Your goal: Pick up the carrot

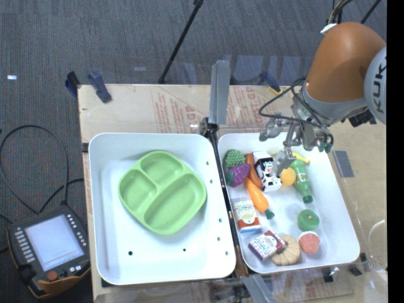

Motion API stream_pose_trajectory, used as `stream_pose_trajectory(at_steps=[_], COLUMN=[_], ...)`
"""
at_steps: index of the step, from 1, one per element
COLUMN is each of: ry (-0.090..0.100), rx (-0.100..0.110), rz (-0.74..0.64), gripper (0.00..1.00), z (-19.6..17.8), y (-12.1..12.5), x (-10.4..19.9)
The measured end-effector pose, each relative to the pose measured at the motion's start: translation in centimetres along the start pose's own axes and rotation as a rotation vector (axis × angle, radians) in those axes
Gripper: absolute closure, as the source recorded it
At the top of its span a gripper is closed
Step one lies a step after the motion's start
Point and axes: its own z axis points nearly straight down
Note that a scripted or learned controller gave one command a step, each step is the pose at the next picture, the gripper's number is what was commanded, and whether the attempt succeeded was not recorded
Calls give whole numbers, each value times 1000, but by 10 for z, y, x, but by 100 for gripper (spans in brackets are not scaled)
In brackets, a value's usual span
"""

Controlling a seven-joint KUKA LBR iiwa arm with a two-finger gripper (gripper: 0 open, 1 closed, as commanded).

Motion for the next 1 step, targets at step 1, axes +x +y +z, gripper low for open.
stream_pose_trajectory(at_steps=[1], ry=[10], rx=[-3], rz=[-161], gripper=[0], z=[104], y=[5], x=[68])
